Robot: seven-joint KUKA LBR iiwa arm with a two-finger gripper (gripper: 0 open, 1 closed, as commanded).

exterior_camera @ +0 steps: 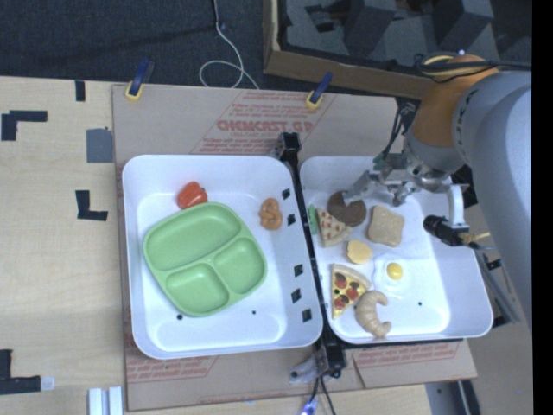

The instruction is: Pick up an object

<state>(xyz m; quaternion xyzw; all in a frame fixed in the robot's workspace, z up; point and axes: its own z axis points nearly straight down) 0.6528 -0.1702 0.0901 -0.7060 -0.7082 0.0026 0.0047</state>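
A: Arm (484,119) position?
B: In from 3 o'clock, orange band above the wrist, reaching over the right bin's (458,314) 12 o'clock end. Gripper (359,195) low over the brown disc (348,209).
A: Pincer?
B: Cannot tell from this slant whether spread or pressed together; nothing seen pinched.
A: Right bin contents?
B: Disc at 11 o'clock. Pizza slice (329,226) touching it at 7 o'clock. Toast (385,226) just beside the disc at 3 o'clock. Yellow piece (359,252) near centre. Fried egg (394,273) at 4 o'clock of that. Second pizza slice (345,289) and croissant (373,313) at the 6 o'clock end, touching.
A: Left bin (207,340)?
B: Green tray (204,258), three compartments, tilted, centre. Red piece (192,195) at its 12 o'clock, touching the rim. Tan lump (271,213) at 2 o'clock, apart from the tray, near the divider
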